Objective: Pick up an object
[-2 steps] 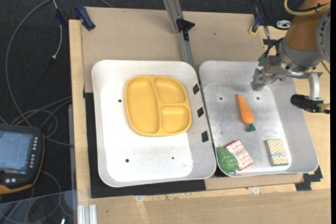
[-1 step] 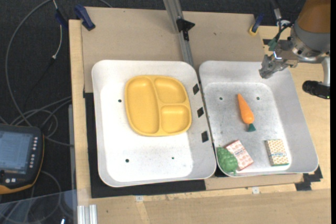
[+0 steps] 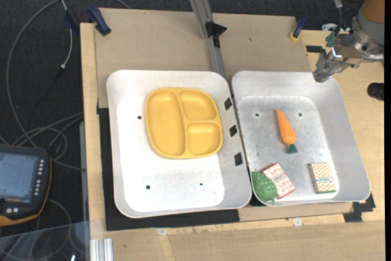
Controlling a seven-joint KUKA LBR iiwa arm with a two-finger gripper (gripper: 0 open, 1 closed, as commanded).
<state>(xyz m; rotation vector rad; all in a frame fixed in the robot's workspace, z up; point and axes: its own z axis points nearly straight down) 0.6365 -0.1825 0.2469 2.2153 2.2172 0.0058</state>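
The gripper (image 3: 322, 73) hangs over the far right corner of the right bin (image 3: 342, 101), its tips just above the bin's rim; whether the fingers are open or shut cannot be told from this view, and nothing is seen between them. The arm (image 3: 369, 21) comes in from the upper right, its wrist tilted down and towards the bin.

The carrot (image 3: 285, 127) lies on the right bin's floor, well apart from the gripper, nearer the camera and a little to the left of it. Its long axis runs roughly from the far side to the near side of the bin, the orange tip pointing away from the camera and the green stub towards it.

Along the right bin's near edge sit a green object (image 3: 263, 187) in the left corner, a red-and-white box (image 3: 279, 180) touching it, and a small patterned box (image 3: 321, 177) further right.

In the left bin (image 3: 122, 131), beside the right bin, rests a yellow divided tray (image 3: 183, 122).
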